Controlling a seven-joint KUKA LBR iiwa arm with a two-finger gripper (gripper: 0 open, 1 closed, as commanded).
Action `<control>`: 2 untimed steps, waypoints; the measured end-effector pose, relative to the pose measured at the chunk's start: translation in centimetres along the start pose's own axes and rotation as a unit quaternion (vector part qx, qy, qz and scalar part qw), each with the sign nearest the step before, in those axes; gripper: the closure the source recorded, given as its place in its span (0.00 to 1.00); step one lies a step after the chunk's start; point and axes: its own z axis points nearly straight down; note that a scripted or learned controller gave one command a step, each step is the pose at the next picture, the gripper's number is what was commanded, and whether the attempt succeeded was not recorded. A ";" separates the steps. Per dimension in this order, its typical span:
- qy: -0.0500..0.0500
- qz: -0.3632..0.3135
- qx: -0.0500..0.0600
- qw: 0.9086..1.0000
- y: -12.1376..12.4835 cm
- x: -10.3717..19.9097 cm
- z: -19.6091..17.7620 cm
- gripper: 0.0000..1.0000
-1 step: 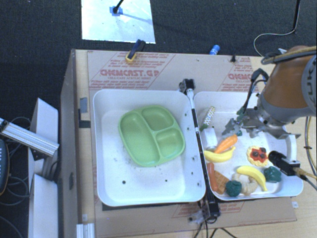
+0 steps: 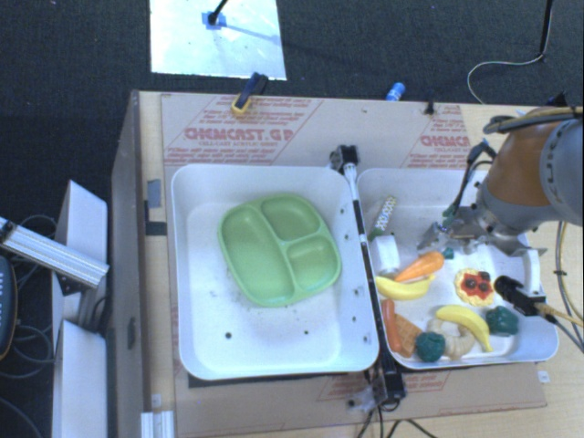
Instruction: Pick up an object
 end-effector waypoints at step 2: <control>0.000 -0.001 -0.001 1.000 0.1 0.0 -1.1 0.00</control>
